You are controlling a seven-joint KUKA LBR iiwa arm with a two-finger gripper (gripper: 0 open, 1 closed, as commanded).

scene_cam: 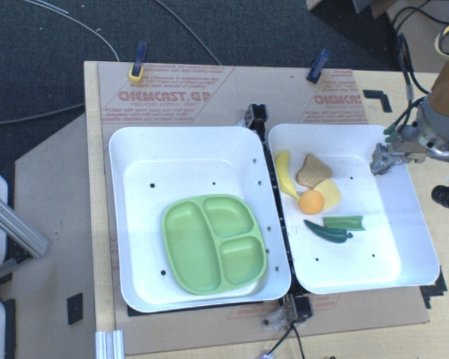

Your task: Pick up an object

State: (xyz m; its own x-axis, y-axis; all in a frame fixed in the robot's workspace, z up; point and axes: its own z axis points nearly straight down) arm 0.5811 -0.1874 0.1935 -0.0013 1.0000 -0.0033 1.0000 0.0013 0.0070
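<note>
Green tray (pixel 213 242): lay in the left bin (pixel 135 155), nearest the camera, three compartments, nothing in them.
Pepper (pixel 331 232): dark green, lay low in the right bin (pixel 404 260), just beside a lighter green piece (pixel 344 221).
Orange ball (pixel 310 202): touched a pale yellow piece (pixel 329 194), with the banana (pixel 284 174) close on its left.
Brown piece (pixel 313 170): sat farthest of the cluster.
Gripper (pixel 380 163): hung over the right bin's far right part, well apart from the cluster; its spread could not be told; nothing seen between its fingers.
Risk: the objects crowded together, so a descent might have nudged neighbours or closed on two; the ball would likely have rolled away.
</note>
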